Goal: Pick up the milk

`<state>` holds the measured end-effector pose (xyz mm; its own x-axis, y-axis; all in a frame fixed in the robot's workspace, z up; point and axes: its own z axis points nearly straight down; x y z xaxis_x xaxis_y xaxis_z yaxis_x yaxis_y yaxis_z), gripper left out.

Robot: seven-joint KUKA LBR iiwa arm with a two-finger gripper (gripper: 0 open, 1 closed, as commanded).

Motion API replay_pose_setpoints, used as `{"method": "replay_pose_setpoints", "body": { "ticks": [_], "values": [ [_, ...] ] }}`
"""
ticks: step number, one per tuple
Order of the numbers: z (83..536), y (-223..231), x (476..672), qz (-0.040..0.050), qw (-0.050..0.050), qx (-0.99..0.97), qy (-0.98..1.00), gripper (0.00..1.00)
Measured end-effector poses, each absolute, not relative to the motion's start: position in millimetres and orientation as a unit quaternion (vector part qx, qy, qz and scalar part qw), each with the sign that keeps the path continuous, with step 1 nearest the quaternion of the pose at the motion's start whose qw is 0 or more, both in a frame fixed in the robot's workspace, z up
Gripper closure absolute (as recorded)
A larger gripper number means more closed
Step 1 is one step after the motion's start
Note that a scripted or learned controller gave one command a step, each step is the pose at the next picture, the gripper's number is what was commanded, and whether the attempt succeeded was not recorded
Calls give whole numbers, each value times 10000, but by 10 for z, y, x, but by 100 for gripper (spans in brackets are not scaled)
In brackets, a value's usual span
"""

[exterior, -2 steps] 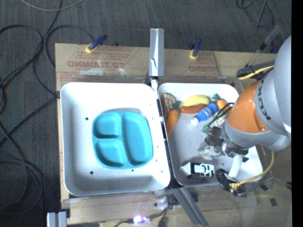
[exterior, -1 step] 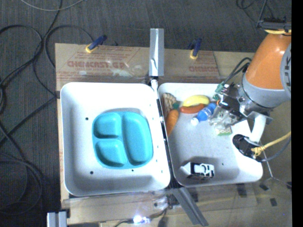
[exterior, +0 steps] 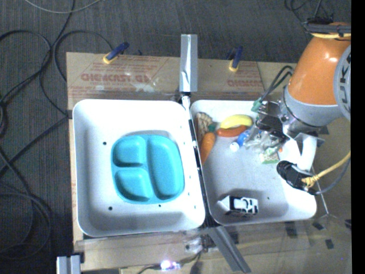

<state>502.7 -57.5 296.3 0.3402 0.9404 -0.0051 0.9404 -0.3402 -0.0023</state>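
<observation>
Milk (exterior: 243, 205) lies in right bin (exterior: 228, 176).

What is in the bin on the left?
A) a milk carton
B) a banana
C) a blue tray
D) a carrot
C: the blue tray lies in the left bin, while the banana and carrot are in the right bin.

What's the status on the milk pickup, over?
Gripper low over right bin's far end, among the toy food. Milk carton lies apart at the near wall, untouched. Banana and carrot clustered far side, nothing blocking the carton.
</observation>
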Motion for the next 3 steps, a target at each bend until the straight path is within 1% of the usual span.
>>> {"method": "replay_pose_setpoints", "body": {
  "ticks": [1,2,3],
  "values": [
    [2247,-1108,4834,-20,-5,8106,5856,100],
    [2247,-1108,4834,-21,-4,8106,5856,0],
    [2817,-1721,4838,-17,1,7585,6517,0]
  ]
}}
